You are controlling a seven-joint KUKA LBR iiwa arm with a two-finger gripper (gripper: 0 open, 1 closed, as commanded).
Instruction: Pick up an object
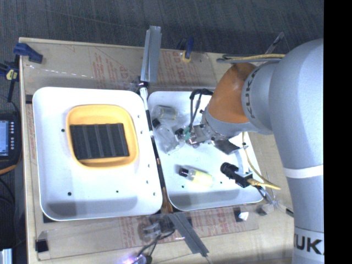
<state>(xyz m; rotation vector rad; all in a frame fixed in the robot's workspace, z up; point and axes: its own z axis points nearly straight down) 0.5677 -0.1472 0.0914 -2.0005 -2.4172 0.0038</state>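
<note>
**Bench (82, 56).** Carried two shallow white bins side by side.

**Left bin (49, 194).** One item: a yellow tray (101, 115) with rounded corners. It lay flat in the upper half of the bin, clear of all four walls. A dark ribbed panel (99, 141) filled its centre.

**Right bin (214, 201).** Three loose items.
1. Crumpled clear wrapper (164, 113), in the bin's upper left corner, near the top edge.
2. Clear plastic piece (168, 139), along the left edge, just below the wrapper.
3. Small bottle (196, 175), with a pale yellow body and a dark cap pointing toward the left edge. It lay on its side between the bin's centre and its bottom edge, apart from the other two items.

**Arm (286, 92).** Grey, with an orange band (228, 100), it reached in across the right bin's right edge and upper right corner.

**Gripper (186, 135).** Sat low over the middle of the right bin, toward the left edge, just beside the clear plastic piece. Whether the gripper touched that piece could not be made out. Whether the gripper was wide, narrow or holding anything could not be told, as clutter and glare hid its tip. The bottle lay below it, well apart.

**Bench fittings.** A grey metal bar (150, 53) stood at the top edge, above the gap between the bins. One blue clamp (26, 51) was at the upper left corner and a second (188, 44) at the top edge.
</note>
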